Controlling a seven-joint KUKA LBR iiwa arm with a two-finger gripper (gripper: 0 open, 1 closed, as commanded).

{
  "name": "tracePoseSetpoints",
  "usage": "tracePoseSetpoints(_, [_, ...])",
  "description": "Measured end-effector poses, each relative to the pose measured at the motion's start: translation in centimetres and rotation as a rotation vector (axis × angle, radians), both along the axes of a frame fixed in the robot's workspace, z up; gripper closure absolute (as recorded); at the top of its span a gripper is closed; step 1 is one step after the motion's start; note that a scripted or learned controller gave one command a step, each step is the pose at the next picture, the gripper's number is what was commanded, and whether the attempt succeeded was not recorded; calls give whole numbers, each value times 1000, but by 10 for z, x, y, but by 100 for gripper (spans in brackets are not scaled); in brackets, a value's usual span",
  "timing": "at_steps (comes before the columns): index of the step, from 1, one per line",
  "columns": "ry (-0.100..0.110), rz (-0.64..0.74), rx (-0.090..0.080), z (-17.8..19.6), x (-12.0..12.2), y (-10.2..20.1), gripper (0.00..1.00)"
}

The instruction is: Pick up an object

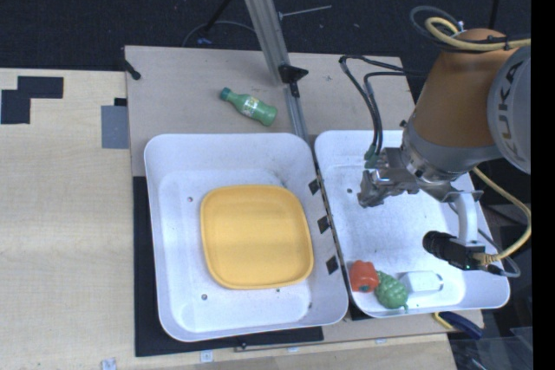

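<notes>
Claw [375, 189]: over the right bin [347, 153], near its left wall; nothing seen between its tips; open or closed, I cannot tell.
Red object [363, 275]: glossy, lumpy, at right bin's front-left corner.
Green object [392, 291]: bumpy, touching the red one.
White object [421, 281]: smooth, just beside the green one.
Yellow plate [257, 235]: rounded square, matte, centre of left bin [165, 178].
Green bottle [249, 106]: lying on worktop [182, 82] behind the left bin; label unreadable.

My arm [473, 100] reaches in from the right of the camera view, its broad orange band bulking above the wrist and grey casing showing at the far right edge. Below the band my wrist narrows to a grey metal gripper [375, 189], which points down and to the left. Black cables loop off the wrist's left side and hoses arc over the top.
</notes>
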State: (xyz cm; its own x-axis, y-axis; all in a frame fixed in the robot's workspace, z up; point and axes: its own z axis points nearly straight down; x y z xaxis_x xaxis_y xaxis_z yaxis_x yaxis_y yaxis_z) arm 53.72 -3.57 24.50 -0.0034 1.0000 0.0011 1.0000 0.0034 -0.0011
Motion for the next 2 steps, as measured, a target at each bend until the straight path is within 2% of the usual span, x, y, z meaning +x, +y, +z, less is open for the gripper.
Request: tracePoseSetpoints(2, [1, 1, 0, -17, -25, 117, 100])
